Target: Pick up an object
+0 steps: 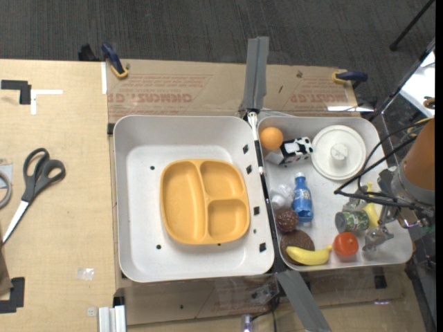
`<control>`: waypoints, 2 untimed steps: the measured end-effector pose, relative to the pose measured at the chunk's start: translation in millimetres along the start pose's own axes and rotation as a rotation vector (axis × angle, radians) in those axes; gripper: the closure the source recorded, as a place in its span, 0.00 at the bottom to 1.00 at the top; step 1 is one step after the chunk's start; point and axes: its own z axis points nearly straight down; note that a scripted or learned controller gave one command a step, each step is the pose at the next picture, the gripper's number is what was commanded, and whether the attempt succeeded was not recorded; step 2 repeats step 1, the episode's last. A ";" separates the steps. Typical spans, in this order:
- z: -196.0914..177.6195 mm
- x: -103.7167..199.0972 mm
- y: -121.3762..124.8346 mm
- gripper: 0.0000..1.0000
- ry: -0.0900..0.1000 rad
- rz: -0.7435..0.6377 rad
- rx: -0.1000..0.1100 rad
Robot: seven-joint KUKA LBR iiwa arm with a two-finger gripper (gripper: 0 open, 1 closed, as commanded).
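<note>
The right bin [387,258] holds several small objects: an orange ball [271,137], a black-and-white cow toy [297,150], a round white lid [338,151], a blue bottle [302,199], a brown lump [287,219], a banana [308,255], a red tomato [345,244] and a green can [353,220]. My gripper [379,238] hangs low at the bin's right front corner, just right of the tomato and the can. A yellow object [373,213] lies partly hidden behind it.
The left bin [131,206] bears a yellow divided plate [205,201]. A grey divider strip [255,81] runs between the bins at the back. Scissors [34,178] lie on the wooden bench at the far left. Black cables [374,178] cross the right bin's right side.
</note>
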 end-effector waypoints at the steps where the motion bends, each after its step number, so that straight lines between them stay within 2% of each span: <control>1: 0.4 5.9 2.5 0.00 0.000 -0.056 0.000; 2: 0.4 5.9 2.5 0.00 0.000 -0.056 0.000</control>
